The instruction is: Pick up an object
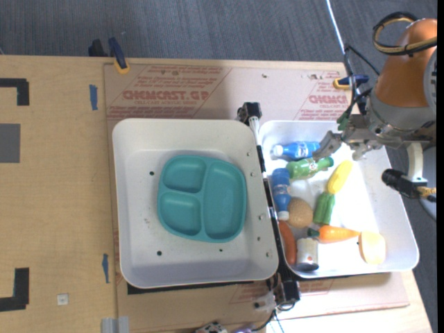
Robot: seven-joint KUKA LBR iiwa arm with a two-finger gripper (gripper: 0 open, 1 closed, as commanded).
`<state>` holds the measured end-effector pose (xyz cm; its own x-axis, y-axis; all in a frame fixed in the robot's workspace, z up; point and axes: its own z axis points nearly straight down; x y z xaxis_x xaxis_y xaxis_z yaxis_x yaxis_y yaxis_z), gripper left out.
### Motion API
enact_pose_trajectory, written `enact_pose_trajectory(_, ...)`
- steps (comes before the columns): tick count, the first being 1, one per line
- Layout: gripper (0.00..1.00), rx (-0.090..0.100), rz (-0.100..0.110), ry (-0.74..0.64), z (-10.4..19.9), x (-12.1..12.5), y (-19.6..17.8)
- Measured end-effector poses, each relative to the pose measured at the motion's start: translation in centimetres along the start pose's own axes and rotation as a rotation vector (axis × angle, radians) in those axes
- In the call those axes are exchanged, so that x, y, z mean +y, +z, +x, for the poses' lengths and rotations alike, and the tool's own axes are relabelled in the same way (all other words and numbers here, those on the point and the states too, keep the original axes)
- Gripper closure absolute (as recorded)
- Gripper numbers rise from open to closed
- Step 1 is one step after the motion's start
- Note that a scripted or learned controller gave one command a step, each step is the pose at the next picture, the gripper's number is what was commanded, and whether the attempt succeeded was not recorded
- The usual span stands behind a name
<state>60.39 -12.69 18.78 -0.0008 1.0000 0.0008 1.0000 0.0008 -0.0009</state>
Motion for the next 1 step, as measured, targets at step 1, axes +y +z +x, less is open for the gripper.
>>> enact_pose_trajectory(1, 0.0, -0.003, -0.003, -0.223, -3.34, -2.3, 10.19)
